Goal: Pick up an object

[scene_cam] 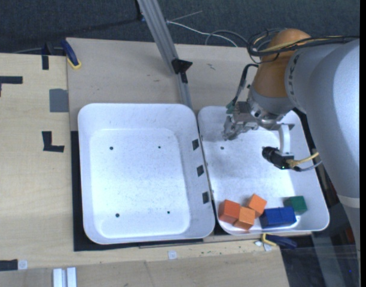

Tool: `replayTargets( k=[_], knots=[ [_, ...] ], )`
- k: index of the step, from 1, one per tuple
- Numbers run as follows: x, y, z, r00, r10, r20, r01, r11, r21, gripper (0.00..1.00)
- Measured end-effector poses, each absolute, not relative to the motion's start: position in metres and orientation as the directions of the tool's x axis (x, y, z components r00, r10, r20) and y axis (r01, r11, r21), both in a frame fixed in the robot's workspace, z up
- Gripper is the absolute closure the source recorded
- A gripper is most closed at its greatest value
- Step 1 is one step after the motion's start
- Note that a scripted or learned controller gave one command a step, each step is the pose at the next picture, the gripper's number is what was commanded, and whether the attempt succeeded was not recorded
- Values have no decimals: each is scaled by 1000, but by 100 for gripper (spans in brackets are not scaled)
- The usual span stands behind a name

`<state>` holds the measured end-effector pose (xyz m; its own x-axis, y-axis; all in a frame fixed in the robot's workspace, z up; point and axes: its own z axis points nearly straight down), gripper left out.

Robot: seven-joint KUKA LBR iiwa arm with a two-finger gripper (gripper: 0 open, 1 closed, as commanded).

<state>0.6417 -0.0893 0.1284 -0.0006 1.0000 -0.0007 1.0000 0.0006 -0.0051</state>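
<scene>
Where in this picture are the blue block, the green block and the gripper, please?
blue block (277,217): camera view, on its top face.
green block (298,204): camera view, on its top face.
gripper (231,131): camera view, at its fingertips over the right bin.

left bin (99,121): white, smooth, plastic-looking, finely speckled, slight sheen at the rim
right bin (311,220): same white speckled finish
bench (27,178): pale wood-like board, matt
arm (332,100): smooth grey shell, soft gloss; orange band (278,58) glossier
gripper (234,127): dull grey metal look
orange blocks (240,211): matt, smooth-faced
blue block (277,217): smooth, mild shine
green block (298,204): matt
slanted rail (162,31): brushed silvery metal
floor (51,8): dark, rough, carpet-like
</scene>
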Motion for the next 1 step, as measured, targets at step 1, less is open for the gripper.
replayTargets(
  k=[1],
  knots=[
    [623, 4, 196, -10, 1000, 4, 1000, 10, 4, 100]
  ],
)
